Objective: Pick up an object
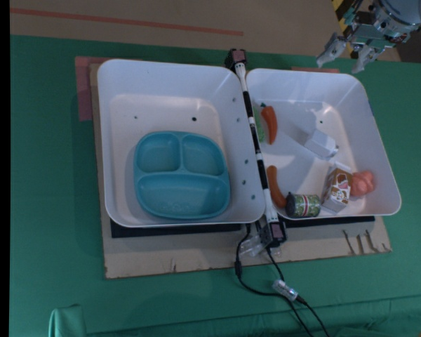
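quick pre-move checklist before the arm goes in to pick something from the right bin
1. Gripper free of any load: ok, nothing between its fingers, which are spread.
2. Gripper over the right bin: not ok, it hangs above the far rim, outside the pile.
3. Targets present: ok, small can, carton, white box and carrot lie in the bin.
4. Can free to grasp: cannot tell, it lies close beside the carton.
5. Left bin out of the way: ok, it holds a teal divided plate.
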{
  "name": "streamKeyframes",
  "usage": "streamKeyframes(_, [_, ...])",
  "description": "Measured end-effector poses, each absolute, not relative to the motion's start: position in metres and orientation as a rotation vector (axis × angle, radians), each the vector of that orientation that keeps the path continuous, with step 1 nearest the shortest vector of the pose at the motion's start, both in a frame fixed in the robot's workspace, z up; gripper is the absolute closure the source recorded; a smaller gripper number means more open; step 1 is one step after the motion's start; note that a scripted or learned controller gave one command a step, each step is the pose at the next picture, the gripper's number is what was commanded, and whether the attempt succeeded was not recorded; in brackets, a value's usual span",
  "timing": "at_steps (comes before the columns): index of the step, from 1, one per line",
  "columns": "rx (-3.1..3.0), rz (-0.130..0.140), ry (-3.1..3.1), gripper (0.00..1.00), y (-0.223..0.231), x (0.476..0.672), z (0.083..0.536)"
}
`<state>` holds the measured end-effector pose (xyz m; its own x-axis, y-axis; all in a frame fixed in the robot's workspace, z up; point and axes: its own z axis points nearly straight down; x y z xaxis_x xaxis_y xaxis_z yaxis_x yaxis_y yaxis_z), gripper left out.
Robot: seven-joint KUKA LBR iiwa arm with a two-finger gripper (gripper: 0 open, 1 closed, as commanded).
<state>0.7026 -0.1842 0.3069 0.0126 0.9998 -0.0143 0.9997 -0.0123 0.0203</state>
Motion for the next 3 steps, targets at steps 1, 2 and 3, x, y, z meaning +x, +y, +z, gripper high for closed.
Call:
streamKeyframes(1, [2.212,0.015,2.173,1.00,-0.187,0.704,0.327])
streamKeyframes(2, [2.213,0.014,2.173,0.00,-0.187,0.704,0.327])
streamKeyframes(3, [2.207,0.024,2.157,1.00,-0.189,0.705,0.347])
